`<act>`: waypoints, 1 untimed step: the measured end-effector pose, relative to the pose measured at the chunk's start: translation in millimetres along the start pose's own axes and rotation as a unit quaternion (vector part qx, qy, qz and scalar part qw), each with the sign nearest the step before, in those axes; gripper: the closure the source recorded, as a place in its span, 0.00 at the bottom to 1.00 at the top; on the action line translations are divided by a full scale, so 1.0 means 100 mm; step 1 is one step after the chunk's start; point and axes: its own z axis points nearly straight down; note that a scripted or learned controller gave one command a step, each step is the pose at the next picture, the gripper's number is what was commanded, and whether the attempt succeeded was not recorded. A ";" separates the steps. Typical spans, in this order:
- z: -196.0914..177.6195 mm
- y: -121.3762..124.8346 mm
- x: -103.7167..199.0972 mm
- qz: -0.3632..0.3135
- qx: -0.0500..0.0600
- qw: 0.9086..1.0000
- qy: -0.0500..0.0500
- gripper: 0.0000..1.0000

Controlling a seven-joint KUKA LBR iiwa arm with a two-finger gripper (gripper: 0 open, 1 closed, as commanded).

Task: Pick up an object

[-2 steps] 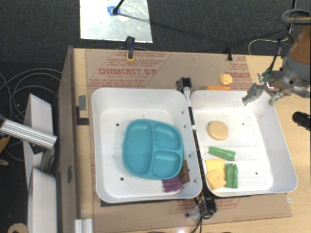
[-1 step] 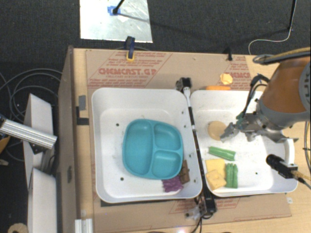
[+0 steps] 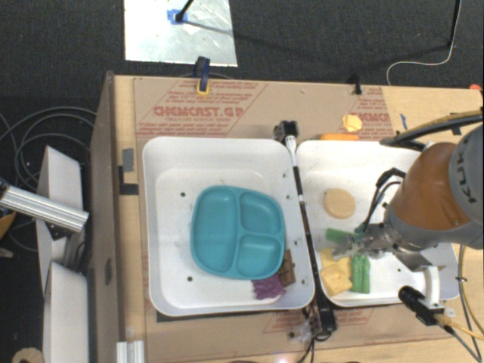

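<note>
The right bin (image 3: 318,157) holds a round tan disc (image 3: 339,203), a yellow block (image 3: 336,276) and a long green piece (image 3: 361,274) side by side near its front wall. My gripper (image 3: 354,242) hangs low over the bin's middle, just above the yellow block and the green piece. A small green bit (image 3: 336,236) shows at its left tip; whether it is part of the gripper or an object is unclear. The arm's orange band (image 3: 427,191) covers the bin's right half.
The left bin (image 3: 162,203) carries a teal divided plate (image 3: 237,231), with a purple lump (image 3: 266,287) and a brown piece (image 3: 288,271) at its front right. An orange item (image 3: 339,136) lies on the right bin's back rim. A black divider (image 3: 299,195) runs between the bins.
</note>
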 end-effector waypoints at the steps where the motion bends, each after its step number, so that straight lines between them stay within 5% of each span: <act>1: 0.01 0.91 -0.12 -0.003 -0.008 1.000 -0.003 0.00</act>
